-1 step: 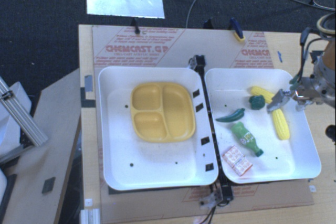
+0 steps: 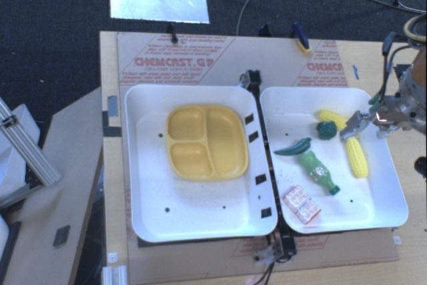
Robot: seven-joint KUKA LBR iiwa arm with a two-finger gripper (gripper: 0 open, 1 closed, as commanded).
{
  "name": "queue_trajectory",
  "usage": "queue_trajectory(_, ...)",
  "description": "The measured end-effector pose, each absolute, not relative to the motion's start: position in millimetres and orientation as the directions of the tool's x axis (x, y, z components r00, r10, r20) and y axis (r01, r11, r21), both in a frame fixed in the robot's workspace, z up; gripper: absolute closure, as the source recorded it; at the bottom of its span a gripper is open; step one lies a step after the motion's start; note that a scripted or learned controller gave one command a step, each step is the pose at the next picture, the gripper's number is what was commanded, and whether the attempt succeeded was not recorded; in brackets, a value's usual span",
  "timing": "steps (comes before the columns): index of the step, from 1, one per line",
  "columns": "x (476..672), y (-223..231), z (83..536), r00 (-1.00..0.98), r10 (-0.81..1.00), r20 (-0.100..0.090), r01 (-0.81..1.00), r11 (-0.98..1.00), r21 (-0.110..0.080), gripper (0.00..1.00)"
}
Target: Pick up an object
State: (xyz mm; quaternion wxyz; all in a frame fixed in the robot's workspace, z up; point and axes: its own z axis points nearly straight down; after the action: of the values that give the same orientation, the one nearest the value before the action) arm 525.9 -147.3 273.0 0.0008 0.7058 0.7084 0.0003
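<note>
Camera view, read from left to right: the left bin (image 2: pixel 143 163) carries a yellow divided plate (image 2: pixel 205 142) lying flat near its middle, well apart from the graspable clutter, so it plays no part in a pick. Past the black-clipped seam where the two bins meet, the right bin (image 2: pixel 383 210) holds everything loose. A red-and-white carton (image 2: pixel 301 204) lies at about seven o'clock of that bin, with a green bottle (image 2: pixel 319 173) on its side just above it and a dark green pepper (image 2: pixel 293 147) at ten o'clock of the bottle. Farther right, a small green piece (image 2: pixel 326 131) touches a yellow piece (image 2: pixel 331 118) at one o'clock of the bin's centre, and a yellow corn cob (image 2: pixel 357 157) lies lengthwise toward three o'clock. The gripper (image 2: pixel 351 125) hangs just above the cob's upper end — likely lined up on it or on the green piece beside it. Whether its fingers are spread or closed I cannot tell, and nothing is seen between them, so the pick looks not yet made.
</note>
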Motion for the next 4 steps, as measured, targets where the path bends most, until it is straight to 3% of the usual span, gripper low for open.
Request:
queue_trajectory(3, 531.4, -127.3, 91.4, -0.001, 1.000, 0.002, 1.000, 0.001, -0.003, 0.00)
queue_trajectory(4, 532.6, -128.4, 105.1, -0.001, 1.000, 0.000, 1.000, 0.001, 0.002, 1.00)
